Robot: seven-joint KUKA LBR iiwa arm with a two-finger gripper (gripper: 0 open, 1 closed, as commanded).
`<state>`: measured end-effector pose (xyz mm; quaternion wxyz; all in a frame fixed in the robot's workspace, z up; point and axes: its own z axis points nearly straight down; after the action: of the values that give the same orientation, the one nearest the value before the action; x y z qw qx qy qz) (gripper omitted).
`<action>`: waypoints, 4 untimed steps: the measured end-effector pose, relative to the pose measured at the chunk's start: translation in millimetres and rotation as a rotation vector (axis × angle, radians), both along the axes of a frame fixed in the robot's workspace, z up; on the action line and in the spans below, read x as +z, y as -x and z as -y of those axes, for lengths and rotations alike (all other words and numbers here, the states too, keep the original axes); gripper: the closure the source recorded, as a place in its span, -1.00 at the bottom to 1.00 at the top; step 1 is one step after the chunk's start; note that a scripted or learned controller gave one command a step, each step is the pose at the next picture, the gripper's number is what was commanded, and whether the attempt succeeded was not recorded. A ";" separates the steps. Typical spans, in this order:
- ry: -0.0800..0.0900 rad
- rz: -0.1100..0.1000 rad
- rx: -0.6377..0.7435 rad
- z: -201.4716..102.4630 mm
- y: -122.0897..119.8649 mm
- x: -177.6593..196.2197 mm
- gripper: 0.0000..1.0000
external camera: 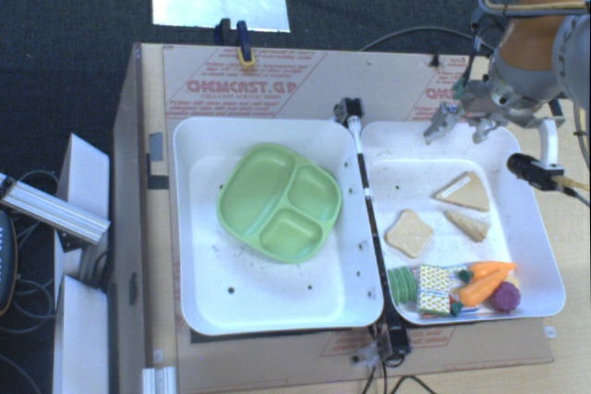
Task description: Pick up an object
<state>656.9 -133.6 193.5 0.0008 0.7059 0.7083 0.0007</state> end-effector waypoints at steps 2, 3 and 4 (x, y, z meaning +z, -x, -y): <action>0.001 -0.003 -0.003 73.6 99.5 -96.3 -1.00; 0.000 -0.002 -0.003 73.0 164.7 -109.4 -1.00; 0.000 -0.001 -0.003 72.8 170.0 -109.2 -1.00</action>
<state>486.9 -206.4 84.2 0.0003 0.7070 0.7072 0.0005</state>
